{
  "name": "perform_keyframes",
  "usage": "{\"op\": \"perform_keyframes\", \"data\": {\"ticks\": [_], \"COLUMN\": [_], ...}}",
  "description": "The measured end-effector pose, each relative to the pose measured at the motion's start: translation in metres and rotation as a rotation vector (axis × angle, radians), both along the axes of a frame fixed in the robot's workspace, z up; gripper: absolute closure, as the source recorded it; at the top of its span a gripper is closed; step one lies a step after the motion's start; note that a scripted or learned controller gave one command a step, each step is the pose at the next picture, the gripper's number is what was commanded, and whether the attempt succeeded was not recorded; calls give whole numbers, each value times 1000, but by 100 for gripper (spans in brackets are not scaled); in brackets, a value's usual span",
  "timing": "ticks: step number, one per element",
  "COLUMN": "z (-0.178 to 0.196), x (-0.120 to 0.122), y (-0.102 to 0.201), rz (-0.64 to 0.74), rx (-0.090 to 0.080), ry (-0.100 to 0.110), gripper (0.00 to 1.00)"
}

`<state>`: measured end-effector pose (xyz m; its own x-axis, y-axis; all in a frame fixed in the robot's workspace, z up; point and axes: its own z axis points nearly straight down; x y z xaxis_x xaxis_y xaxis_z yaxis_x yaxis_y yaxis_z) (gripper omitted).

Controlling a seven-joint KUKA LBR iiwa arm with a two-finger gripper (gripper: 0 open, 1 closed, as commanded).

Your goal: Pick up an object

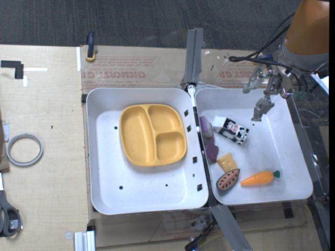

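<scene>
Two white bins sit side by side on the table (47, 88), and the divider (194, 56) between them serves as the landmark here.

The left bin (102, 156), on the camera-left side of the divider, holds one thing: a yellow plate (153, 135) with three compartments, lying flat in the bin's upper middle, its right rim near the divider.

The right bin (293, 140), on the other side of the divider, holds the small things. A purple toy (209, 140) lies just beside the divider, along the bin's left wall. Right of it, further from the divider, a black and white box (233, 130) lies tilted. Below the purple toy a yellow wedge (226, 162) rests, and just under that a melon slice (227, 181) touches or nearly touches it. A carrot (258, 178) lies right of the melon slice, near the bin's lower wall, well off from the divider.

The gripper (261, 110) hangs over the upper part of the right bin, right of the box and apart from it, with nothing between its fingers. Whether the fingers are parted or closed cannot be told from this view.

Far left of the divider, on the bare table, lies a grey ring (23, 149).
</scene>
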<state>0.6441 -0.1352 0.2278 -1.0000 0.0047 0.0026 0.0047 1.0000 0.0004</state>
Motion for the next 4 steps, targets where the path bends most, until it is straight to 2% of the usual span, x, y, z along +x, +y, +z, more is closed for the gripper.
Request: {"op": "perform_keyframes", "data": {"ticks": [1,2,3,4], "z": [-138,-139,-140,-133], "x": [-2,3,-9,-8], "y": [0,36,27,28], "rz": [-277,-718,-1132,-1128], "rx": [-1,-3,-7,-10], "ry": [-2,0,4,4], "gripper": [0,0,0,100]}}
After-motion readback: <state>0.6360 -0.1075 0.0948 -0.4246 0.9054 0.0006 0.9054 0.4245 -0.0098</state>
